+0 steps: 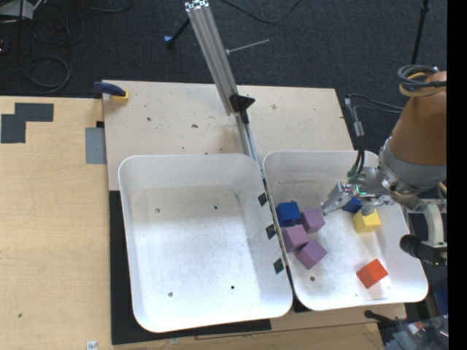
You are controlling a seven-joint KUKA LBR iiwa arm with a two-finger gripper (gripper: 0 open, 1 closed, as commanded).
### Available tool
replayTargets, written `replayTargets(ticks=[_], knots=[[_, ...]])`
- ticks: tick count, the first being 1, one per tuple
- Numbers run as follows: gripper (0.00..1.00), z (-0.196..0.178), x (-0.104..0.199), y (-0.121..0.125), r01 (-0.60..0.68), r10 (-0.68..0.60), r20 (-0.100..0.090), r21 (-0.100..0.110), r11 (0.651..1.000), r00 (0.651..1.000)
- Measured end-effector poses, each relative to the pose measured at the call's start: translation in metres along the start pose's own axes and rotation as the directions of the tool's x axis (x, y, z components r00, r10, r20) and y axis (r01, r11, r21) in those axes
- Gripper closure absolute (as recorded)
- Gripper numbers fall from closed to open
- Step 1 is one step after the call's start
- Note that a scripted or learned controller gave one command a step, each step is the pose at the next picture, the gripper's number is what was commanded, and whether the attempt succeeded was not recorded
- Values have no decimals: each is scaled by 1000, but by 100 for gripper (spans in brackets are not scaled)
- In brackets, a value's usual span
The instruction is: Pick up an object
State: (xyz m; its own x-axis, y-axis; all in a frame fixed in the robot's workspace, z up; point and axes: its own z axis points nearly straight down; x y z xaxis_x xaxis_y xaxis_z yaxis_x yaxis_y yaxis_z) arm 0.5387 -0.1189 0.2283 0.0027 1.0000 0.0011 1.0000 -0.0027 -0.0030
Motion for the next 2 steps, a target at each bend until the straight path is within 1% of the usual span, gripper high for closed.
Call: replayTargets(ticks=[1, 2], knots=[[0, 63, 6, 2, 1, -1, -1, 7, 1000, 1000], [0, 103, 3, 5, -1, 1, -1, -3, 1000, 1000]])
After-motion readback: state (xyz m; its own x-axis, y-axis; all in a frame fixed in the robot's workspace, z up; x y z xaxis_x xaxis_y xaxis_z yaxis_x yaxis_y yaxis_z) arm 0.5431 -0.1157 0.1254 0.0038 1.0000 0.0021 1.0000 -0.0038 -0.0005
